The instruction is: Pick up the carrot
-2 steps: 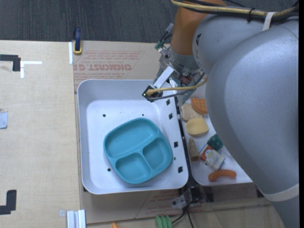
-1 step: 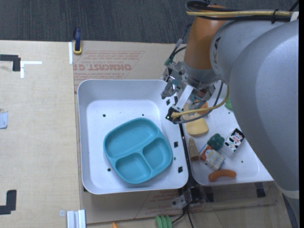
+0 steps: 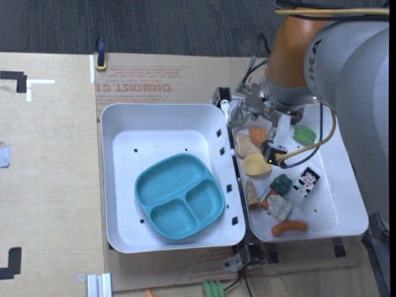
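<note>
In the right bin (image 3: 346, 184), near its back left corner, an orange ridged piece (image 3: 257, 134) that looks like the carrot lies partly under the arm's wrist. My gripper (image 3: 247, 111) hangs right over that corner, just above and to the left of the orange piece. The grey wrist and its orange band cover the gripper from above. I cannot tell whether it touches the orange piece.
Around the carrot lie a tan bread slice (image 3: 244, 146), a pale yellow lump (image 3: 257, 165), a green ridged piece (image 3: 304, 135), a dark green piece (image 3: 281, 184), a black-and-white carton (image 3: 306, 181) and an orange-red sausage (image 3: 289, 228). The left bin (image 3: 124, 135) holds a blue divided plate (image 3: 179, 195).
</note>
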You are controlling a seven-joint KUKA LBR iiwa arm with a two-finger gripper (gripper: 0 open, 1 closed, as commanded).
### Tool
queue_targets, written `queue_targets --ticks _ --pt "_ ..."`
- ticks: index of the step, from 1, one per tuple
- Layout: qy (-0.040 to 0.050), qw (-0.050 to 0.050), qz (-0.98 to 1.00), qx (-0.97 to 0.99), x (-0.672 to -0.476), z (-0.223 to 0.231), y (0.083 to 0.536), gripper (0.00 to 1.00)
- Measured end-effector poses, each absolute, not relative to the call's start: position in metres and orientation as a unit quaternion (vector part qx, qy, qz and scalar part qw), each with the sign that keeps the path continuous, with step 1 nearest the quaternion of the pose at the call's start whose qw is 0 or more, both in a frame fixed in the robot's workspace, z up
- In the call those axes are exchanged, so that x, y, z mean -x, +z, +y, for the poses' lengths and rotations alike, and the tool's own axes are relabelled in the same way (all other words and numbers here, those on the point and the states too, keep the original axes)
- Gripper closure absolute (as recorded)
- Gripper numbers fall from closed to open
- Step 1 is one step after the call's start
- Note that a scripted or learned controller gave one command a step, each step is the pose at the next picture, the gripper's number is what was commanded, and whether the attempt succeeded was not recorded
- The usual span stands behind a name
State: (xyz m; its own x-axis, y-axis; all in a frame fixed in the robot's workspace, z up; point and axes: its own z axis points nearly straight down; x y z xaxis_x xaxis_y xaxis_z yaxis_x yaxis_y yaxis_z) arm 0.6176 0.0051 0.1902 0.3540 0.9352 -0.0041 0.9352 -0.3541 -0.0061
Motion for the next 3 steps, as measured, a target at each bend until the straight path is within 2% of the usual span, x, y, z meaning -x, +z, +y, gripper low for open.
queue_targets --ticks 1,2,3 --pt "0.0013 -0.001 -0.647 0.763 -0.637 -0.053 0.191 0.0" --pt "0.0026 0.002 -0.527 0.85 -0.586 -0.098 0.138 0.0" --pt "-0.0003 -0.001 -0.583 0.813 -0.638 -0.093 0.094 0.0"
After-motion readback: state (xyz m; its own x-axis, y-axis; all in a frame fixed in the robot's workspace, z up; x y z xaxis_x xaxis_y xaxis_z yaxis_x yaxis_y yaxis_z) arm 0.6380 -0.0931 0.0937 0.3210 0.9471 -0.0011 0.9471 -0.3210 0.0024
